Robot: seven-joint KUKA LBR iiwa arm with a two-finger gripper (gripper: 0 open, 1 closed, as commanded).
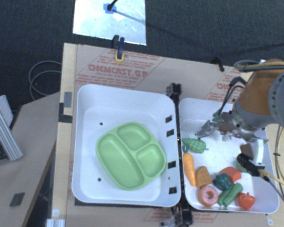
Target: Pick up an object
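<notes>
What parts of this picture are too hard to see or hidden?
- Gripper: small and blurred in the camera view, so its fingers can't be read.
- Right bin: its far right part is covered by the grey arm.
- Red toy: partly behind the dark green toy.

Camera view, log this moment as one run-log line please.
gripper: over right bin, above green toy | holding: nothing seen | toy food: near side of right bin | left bin: green divided plate
</notes>
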